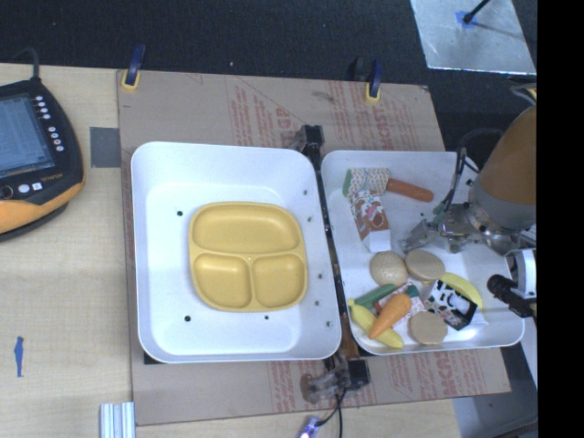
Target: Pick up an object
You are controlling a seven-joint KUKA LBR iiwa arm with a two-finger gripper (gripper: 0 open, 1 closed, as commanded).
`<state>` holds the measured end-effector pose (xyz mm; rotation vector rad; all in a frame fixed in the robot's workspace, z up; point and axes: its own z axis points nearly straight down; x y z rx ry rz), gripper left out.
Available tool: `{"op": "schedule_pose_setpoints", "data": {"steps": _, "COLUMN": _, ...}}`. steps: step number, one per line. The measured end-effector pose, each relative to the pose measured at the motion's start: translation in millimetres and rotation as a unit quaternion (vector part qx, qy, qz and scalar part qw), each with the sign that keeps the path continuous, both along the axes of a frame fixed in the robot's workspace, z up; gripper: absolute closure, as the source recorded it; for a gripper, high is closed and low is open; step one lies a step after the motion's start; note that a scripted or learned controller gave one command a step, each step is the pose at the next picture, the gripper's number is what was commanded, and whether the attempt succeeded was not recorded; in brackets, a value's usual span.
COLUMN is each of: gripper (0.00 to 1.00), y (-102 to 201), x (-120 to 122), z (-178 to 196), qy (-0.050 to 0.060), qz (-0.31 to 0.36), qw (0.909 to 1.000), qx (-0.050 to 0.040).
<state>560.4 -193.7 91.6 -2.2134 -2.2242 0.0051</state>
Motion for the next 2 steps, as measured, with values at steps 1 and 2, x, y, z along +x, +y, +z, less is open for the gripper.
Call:
{"op": "schedule_pose_setpoints", "data": {"steps": 1, "gripper": 0.00, "y": -18.2, "x": 76.6, "z": 0.7, "qy": -0.002, "qz": -0.001, "qw": 1.0000, "qx": -0.0001}}
{"op": "schedule_pose_setpoints", "data": {"steps": 2, "gripper": 0.00, "y": -9.7, "x": 96.1, "z": 0.7, "qy": -0.002, "qz": -0.001, "qw": 1.0000, "qx": 0.0001}}
